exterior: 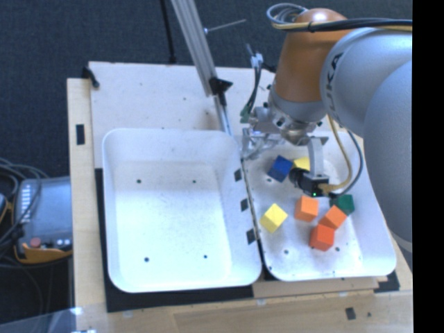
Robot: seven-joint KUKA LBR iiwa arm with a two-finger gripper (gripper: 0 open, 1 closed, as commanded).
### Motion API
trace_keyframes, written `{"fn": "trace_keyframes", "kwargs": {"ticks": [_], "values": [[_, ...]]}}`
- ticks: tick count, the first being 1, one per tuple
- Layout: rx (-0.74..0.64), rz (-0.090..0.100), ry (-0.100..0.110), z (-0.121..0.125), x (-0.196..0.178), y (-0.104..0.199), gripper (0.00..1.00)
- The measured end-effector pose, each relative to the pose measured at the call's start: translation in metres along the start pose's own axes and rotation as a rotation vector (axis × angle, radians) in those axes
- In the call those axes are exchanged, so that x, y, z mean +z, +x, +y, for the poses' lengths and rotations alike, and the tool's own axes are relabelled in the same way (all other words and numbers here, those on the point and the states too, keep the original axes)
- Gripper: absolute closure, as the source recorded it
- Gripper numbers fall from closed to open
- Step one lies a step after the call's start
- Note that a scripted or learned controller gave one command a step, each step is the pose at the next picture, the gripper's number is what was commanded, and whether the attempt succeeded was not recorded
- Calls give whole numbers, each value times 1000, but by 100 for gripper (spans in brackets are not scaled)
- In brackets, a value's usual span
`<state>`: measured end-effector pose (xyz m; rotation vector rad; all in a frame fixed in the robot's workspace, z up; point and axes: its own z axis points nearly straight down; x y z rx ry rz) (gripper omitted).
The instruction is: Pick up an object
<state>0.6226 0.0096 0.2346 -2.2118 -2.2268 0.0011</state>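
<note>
Several small blocks lie in the right bin [361, 259]: a blue cube [280, 168], a yellow block [302, 164] just behind it, a yellow cube [274, 217], two orange cubes [306, 208] [334, 216], a red-orange cube [322, 237] and a green block [343, 203]. My gripper [258, 143] hangs below the orange wrist band at the right bin's back left corner, close to the wall between the bins. It is a little left of and behind the blue cube. I see no block in it.
The left bin [114, 158] sits beside the right one. A slanted metal rail [198, 44] with a black clamp rises behind the bins, close to the gripper. The grey arm covers the right bin's far right side.
</note>
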Motion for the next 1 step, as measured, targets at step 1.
{"fn": "trace_keyframes", "kwargs": {"ticks": [1], "values": [[0, 0, 2, -4, 1, 59, 100]]}}
